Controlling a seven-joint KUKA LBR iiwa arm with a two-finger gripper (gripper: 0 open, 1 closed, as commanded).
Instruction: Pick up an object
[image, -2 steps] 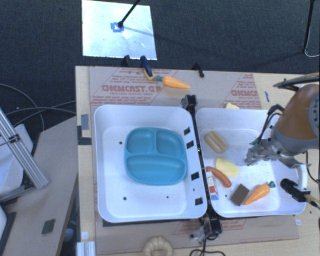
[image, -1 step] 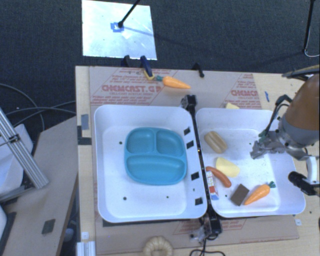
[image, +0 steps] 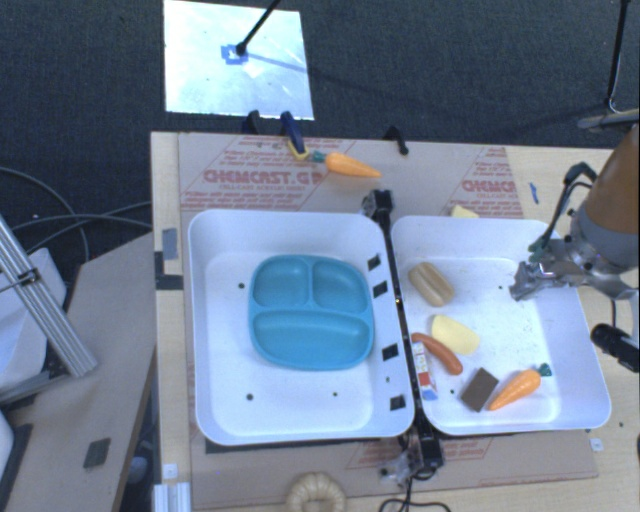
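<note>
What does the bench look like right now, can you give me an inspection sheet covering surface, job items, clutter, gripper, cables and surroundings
Surface: left bin and right bin sit side by side on a board.
Job's things: in the right bin, a bread roll, a yellow piece, a sausage, a brown block and a carrot.
Clutter: blue divided plate in the left bin; second carrot on the board behind the bins.
Gripper: gripper above the right bin's far side, nothing seen between its fingers; open or shut unclear.
Cables: dark cables on the floor at left.
Surroundings: dark carpet, shiny sheet behind the bench.
</note>
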